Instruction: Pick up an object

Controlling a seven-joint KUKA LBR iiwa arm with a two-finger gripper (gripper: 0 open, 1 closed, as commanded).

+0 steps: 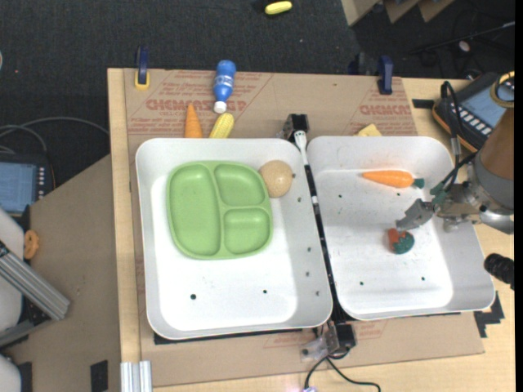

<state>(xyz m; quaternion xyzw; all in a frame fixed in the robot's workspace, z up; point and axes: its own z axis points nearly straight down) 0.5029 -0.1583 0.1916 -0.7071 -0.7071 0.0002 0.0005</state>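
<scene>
End effector (411,217) hung just above the small red-and-green object (400,241) in the right bin (359,292); couldn't tell its open/closed state. Carrot (387,178) lay beyond the object. Best move was probably dropping straight down, centred, before closing

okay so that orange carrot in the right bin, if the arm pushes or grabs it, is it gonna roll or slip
The carrot lies on its side, long and tapered, so a nudge would likely roll it in a curve. Its smooth, toy-like look suggests something stiff, light and a bit slippery. The bin floor is smooth and white, so it may slide too.
</scene>
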